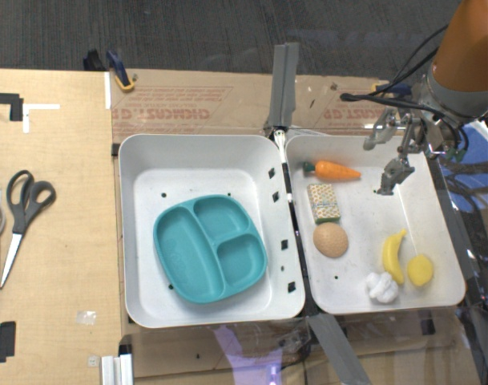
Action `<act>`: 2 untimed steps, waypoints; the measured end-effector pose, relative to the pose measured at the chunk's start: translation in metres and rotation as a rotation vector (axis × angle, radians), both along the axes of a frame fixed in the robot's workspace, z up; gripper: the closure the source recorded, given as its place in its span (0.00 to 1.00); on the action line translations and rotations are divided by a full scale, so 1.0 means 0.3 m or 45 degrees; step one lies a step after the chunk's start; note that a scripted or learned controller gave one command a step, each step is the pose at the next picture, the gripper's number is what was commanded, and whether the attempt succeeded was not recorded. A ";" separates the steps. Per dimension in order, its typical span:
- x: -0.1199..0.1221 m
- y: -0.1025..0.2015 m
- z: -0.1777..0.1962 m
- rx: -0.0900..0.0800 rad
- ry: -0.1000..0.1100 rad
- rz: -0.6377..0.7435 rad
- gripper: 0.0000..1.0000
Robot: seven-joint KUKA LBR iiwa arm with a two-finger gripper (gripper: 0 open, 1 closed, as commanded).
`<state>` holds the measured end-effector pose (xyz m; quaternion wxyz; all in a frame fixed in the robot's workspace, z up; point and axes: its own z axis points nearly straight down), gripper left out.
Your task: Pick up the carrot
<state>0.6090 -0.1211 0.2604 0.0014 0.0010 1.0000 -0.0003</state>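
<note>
The orange carrot (336, 170) with a green stem end lies in the right bin (436, 239), near its back left corner, pointing right. My gripper (390, 175) hangs over the back of the same bin, a little to the right of the carrot's tip and apart from it. Nothing is held between its fingers, which look open.
In the right bin also lie a patterned rectangular block (324, 202), a tan round ball (330, 240), a banana (393, 255), a yellow lemon (420, 270) and a white crumpled piece (381, 287). The left bin (139, 215) holds a teal divided plate (210, 248). Scissors (21, 211) lie on the bench at left.
</note>
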 end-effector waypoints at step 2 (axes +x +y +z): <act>0.120 -0.009 -0.469 -0.002 -0.006 -0.028 1.00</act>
